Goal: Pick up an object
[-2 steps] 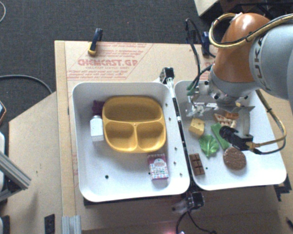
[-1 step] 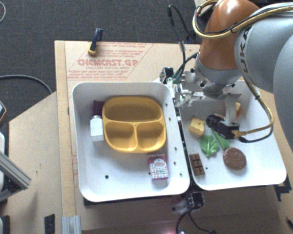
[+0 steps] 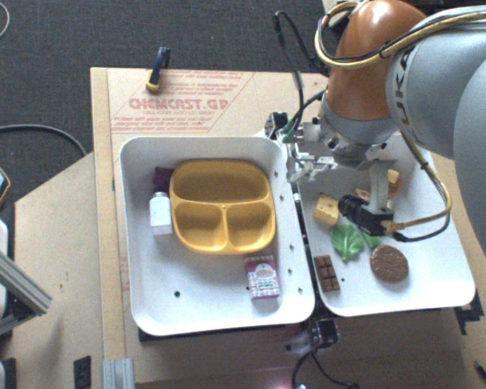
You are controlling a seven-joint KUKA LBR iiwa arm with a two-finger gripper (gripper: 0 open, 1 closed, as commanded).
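Over the right bin's point(image 3: 437, 286) 10 o'clock corner, close to the wall it shares with the left bin point(image 3: 138, 241), hangs the gripper point(image 3: 305, 167). It hangs from the arm point(image 3: 437, 79), which comes in from 3 o'clock. Whether the gripper is released or clenched cannot be told from this angle, and nothing is seen in its grasp.

Loose things lie below and beside it in the right bin: a cheese wedge point(image 3: 326, 210) just at the gripper's 5 o'clock, a green leaf point(image 3: 348, 240) past that, and a chocolate bar point(image 3: 328, 273) at the bin's 7 o'clock by the shared wall. A round brown cookie point(image 3: 388, 263) sits near 6 o'clock, and a small yellow piece point(image 3: 394, 181) is partly hidden behind the wrist.

A yellow tray point(image 3: 223, 205) with three compartments fills the middle of the left bin. A white bottle point(image 3: 160, 214) touches the tray's 9 o'clock edge, with a dark block point(image 3: 163, 176) just beyond it toward 12. A pink box point(image 3: 262, 278) lies at the tray's 5 o'clock, near the shared wall.
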